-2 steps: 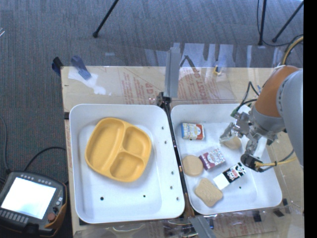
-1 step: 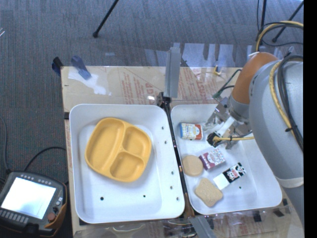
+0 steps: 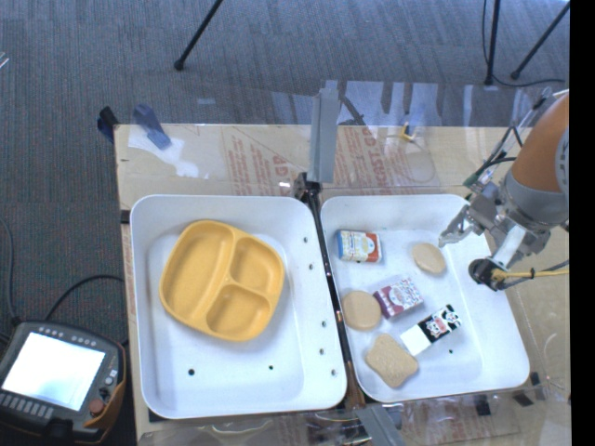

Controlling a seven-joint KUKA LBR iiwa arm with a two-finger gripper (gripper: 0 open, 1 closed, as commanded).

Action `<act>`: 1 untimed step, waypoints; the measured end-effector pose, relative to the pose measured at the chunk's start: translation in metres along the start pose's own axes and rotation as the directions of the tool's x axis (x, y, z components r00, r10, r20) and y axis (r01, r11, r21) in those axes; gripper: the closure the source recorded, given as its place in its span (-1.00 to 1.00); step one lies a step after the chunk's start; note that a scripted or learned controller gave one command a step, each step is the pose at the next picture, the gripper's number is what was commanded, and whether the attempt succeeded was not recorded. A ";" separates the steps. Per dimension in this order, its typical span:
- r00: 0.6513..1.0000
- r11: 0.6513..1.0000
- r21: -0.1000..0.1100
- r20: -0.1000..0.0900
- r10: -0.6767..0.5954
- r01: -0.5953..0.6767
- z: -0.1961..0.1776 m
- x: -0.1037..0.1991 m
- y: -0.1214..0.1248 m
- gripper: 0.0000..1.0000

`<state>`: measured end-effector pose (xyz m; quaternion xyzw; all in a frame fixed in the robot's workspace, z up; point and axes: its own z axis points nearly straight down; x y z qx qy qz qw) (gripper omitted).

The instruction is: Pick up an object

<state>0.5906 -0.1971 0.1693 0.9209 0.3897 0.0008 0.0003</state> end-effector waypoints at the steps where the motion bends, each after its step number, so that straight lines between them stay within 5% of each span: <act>1: 0.974 0.974 0.009 0.008 0.225 -0.225 0.061 0.034 -0.015 -1.00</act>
